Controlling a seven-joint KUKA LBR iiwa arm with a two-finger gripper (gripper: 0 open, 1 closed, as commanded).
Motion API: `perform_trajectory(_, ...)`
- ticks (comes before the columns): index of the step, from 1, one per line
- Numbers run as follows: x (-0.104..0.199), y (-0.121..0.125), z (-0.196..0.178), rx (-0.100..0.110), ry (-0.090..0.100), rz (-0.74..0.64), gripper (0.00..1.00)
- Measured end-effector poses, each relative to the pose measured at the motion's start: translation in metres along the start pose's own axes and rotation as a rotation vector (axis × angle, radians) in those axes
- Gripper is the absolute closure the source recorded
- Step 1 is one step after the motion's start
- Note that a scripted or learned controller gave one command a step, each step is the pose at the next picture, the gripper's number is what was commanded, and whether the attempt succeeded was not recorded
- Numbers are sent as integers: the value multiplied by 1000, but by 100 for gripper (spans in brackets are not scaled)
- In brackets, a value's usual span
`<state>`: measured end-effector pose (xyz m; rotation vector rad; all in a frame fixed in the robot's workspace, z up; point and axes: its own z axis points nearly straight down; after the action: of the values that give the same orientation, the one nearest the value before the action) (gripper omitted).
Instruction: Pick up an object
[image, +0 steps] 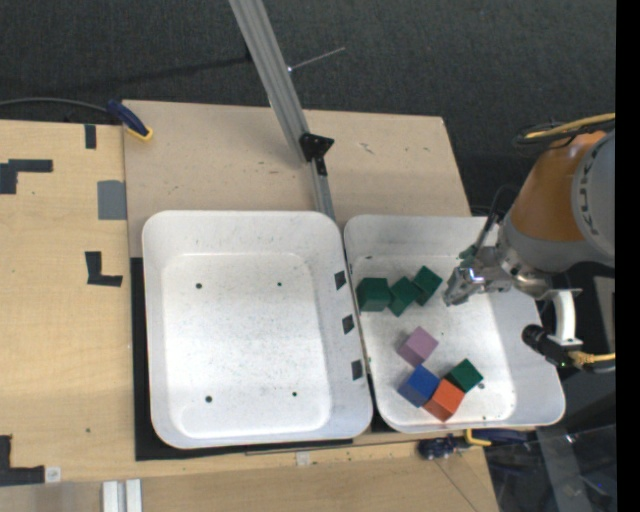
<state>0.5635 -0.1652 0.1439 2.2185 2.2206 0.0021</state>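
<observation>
Orange block (446, 399) front; end effector (459, 290) by green blocks (400, 293).

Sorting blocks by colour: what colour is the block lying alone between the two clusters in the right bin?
Pale purple block, clearest in the camera view.

Three dark green blocks (400, 291) touch in the right bin's upper half; lilac (418, 346), blue (420, 384), orange (446, 399) and green (465, 375) blocks cluster lower.

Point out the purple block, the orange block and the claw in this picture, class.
purple block (419, 346): camera view, on its top face.
orange block (446, 398): camera view, on its top face.
claw (458, 290): camera view, at its tip, beside the green blocks (400, 292).
</observation>
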Motion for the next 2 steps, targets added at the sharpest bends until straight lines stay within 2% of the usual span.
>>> perform_trajectory(2,0,10,-87,-1,0,0,100)
